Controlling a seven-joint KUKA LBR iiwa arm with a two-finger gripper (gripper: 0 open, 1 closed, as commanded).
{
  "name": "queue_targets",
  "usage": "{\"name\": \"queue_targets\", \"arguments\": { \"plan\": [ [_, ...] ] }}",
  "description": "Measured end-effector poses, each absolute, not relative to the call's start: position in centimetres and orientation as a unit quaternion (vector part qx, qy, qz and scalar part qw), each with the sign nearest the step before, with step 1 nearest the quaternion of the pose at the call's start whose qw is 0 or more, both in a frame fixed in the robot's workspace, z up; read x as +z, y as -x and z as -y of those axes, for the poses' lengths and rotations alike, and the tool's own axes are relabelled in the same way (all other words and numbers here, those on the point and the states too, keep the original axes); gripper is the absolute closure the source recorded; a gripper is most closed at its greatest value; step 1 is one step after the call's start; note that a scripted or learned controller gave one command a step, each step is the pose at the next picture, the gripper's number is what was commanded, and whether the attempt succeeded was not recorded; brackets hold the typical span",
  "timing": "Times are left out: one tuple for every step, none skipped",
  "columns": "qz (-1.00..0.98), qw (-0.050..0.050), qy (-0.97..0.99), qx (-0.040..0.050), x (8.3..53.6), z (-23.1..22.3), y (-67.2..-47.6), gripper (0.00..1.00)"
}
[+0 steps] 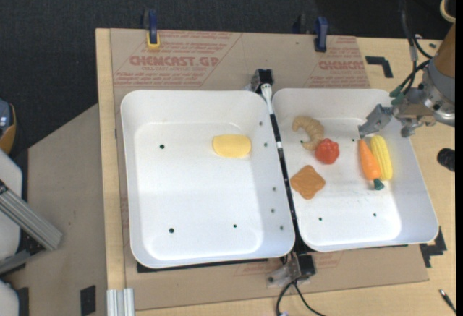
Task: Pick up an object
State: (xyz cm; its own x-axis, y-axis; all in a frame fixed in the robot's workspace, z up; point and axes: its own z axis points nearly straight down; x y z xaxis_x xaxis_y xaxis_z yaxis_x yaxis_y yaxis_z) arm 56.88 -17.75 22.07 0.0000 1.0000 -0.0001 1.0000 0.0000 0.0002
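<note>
My jaws (387, 124) hang over the upper right corner of the right bin (347, 235), and they stand spread apart with nothing between them; one finger (376, 119) points down to the left and the other one is near the bin's right rim. Just below my jaws lie the corn (382, 157) and the carrot (369, 160), side by side and touching along their length, the corn on the right; my jaws are near their upper ends, but I cannot tell if they touch them. More to the left in the same bin there is a red tomato (328, 151), and a pale curved piece (309, 129) lies just above it, very close or touching. Below the tomato, a little apart, lies a flat orange-brown piece (307, 181). The left bin (145, 235) stands tight beside the right one, and in it lies one yellow piece (231, 146), in the upper right part, well apart from my jaws. Both bins rest on a brown board (108, 90) with red print, which lies on the bench, and two blue clamps (151, 27) hold the far edge of this board. My arm (443, 79) comes in from the right side, with cables along it.
</note>
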Motion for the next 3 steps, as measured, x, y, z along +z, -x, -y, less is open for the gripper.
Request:
{"name": "queue_targets", "arguments": {
  "plan": [
    [-0.707,0.014,-0.707,0.0078,11.9,16.3,-59.6,0.0],
    [-0.709,0.001,-0.705,0.0014,8.4,12.8,-63.6,0.0],
    [-0.708,0.002,-0.706,0.0011,9.6,13.1,-63.5,1.0]
  ]
}}
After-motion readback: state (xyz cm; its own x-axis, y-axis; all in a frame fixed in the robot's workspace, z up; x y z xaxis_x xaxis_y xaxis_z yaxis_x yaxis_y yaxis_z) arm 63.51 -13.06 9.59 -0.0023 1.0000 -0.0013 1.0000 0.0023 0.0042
